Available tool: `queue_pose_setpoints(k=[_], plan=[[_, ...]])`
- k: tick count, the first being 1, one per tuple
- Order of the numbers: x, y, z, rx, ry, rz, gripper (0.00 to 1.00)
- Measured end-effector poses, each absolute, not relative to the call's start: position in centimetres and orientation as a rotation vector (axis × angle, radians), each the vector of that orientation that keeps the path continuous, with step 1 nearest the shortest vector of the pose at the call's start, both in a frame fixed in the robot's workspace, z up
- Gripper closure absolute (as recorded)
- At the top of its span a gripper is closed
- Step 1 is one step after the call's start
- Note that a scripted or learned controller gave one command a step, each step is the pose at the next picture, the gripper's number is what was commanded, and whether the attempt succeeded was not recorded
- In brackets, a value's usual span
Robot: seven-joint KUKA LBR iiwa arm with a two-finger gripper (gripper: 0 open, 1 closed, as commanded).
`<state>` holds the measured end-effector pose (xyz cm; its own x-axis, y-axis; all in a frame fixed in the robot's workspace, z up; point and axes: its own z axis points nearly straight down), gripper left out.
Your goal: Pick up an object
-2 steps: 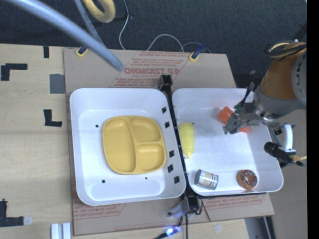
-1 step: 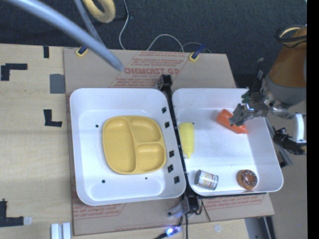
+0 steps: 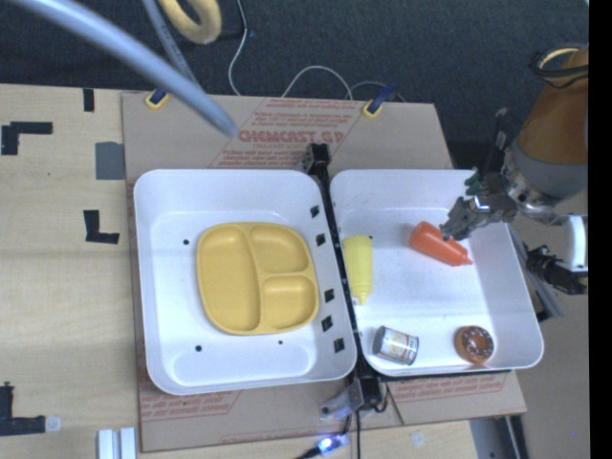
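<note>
Arm: the grey robot arm with the orange band [image 3: 559, 122] reaches in from the right, over the right white bin [image 3: 497, 285].

Gripper: the gripper [image 3: 457, 226] is low in the right bin, at the top right end of the orange carrot-shaped toy [image 3: 440, 244].

Fingers: they are dark and small here, right at the carrot's end. I cannot tell if they are spread or pinching the carrot.

Where the thing is: the carrot lies in the top right part of the right bin. It looks like it rests on the bin floor.

Other things in the right bin: a yellow soft-looking toy like a banana [image 3: 359, 267] lies by the left wall. A small silver can [image 3: 395, 345] lies on its side near the front. A round brown toy like a doughnut [image 3: 474, 343] sits in the front right corner.

Left bin: the left white bin [image 3: 172, 199] holds a yellow plastic plate with three parts [image 3: 256, 277].

Step now: I think the arm is at the grab step, going for the carrot.

Next move: the fingers need to close tight on the carrot. Then the arm should lift straight up. The carrot is round and may slip out.
</note>
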<state>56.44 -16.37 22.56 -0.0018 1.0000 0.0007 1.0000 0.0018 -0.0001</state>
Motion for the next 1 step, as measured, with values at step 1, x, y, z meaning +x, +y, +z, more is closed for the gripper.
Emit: queue_pose_setpoints(k=[1], plan=[[57.76,-10.66,21.51,-2.212,-2.226,0.001,1.00]])
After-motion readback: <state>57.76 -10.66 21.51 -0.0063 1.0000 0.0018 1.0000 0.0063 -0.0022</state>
